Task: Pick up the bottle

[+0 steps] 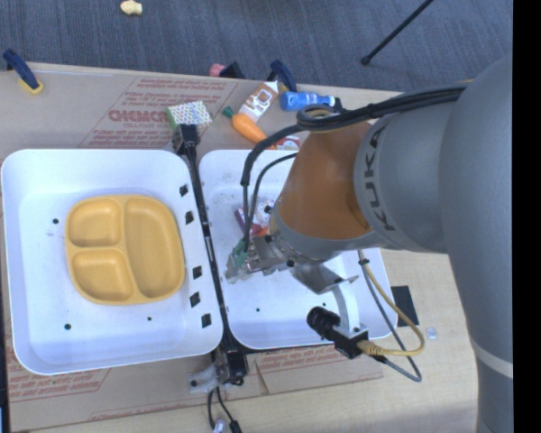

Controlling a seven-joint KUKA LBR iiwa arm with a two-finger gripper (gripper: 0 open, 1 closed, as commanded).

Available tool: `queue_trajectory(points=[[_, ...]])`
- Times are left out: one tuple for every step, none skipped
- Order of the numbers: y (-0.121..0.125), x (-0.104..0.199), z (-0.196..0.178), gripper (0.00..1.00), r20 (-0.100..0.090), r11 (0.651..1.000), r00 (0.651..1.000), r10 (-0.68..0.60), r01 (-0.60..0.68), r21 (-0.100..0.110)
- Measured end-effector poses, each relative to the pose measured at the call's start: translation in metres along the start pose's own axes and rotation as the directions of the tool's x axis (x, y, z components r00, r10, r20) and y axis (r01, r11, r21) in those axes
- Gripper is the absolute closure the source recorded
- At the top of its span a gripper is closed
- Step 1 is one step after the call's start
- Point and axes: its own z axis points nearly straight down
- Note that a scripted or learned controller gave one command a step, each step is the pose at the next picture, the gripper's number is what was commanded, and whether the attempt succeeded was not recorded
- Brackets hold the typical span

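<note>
One bottle [254, 103], two bins [22, 242], one yellow tray [124, 247]

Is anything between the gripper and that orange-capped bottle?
Yes. The gripper is down in the right bin; the bottle lies outside on the cardboard, so the bin's far rim lies between them.

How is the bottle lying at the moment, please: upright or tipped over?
Tipped over. The bottle lies on its side on the cardboard behind the right bin, orange end toward the bin.

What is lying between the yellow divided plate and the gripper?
In the camera view, between the yellow plate and the gripper lie bare bin floor and the black-clipped rims where both bins meet.
</note>
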Motion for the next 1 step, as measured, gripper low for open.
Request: queue_trajectory(points=[[0.0084,0.0378,-0.058,1.0,0.001,0.99,0.99,0.139,-0.139,-0.004]])
